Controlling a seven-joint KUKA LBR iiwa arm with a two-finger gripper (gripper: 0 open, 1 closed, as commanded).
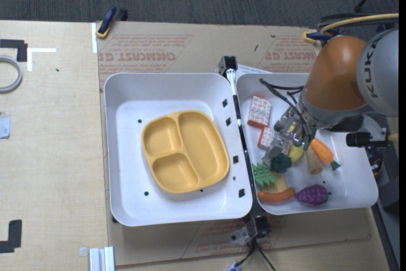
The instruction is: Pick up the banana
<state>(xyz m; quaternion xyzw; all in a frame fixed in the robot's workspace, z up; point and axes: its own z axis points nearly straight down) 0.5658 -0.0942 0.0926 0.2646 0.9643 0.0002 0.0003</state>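
The banana (296, 152) is a small yellow piece in the right bin (355, 190), mostly hidden under the tool. My gripper (287, 139) hangs low over the middle of that bin, right on top of the banana and the toys around it. The arm's orange band and grey wrist cover the bin's upper right part. Whether anything is between the gripper's tips is hidden.
Packed around the banana are a dark green broccoli (281, 163), a carrot (322, 152), purple grapes (312, 195), a red-orange sausage (276, 195), a leafy green toy (262, 173) and two small boxes (259, 111). The left bin (120, 155) holds a yellow divided plate (184, 150).
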